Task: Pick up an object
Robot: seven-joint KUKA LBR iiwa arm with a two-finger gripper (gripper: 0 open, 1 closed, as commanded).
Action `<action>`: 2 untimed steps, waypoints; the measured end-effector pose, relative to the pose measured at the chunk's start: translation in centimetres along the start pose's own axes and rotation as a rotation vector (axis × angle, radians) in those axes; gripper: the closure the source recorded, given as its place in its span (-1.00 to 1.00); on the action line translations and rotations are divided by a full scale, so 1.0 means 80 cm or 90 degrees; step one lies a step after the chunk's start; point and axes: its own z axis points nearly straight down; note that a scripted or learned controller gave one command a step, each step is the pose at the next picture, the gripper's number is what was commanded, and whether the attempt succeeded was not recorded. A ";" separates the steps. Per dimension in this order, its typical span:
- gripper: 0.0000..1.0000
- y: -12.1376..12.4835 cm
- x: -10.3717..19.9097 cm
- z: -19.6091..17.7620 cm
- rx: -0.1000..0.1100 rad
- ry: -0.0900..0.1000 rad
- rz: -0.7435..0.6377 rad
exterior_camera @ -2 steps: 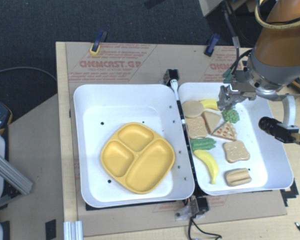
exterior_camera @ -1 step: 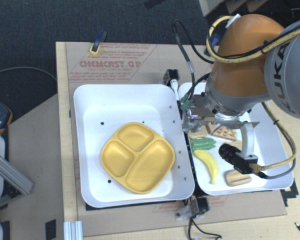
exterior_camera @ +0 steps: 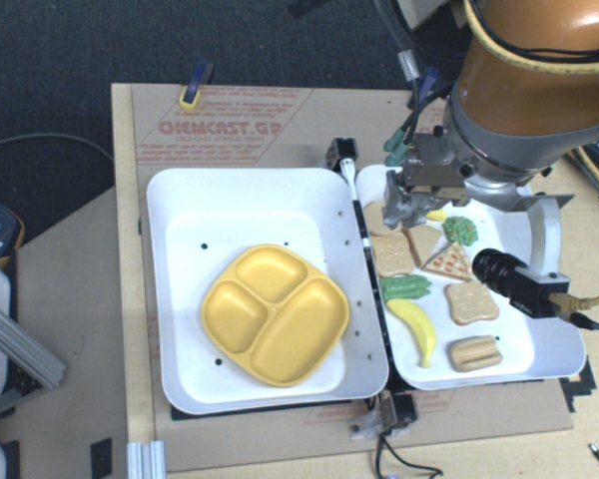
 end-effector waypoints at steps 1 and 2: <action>1.00 -0.004 -0.082 0.141 0.015 -0.004 0.008; 1.00 0.001 -0.030 -0.006 0.000 -0.001 -0.001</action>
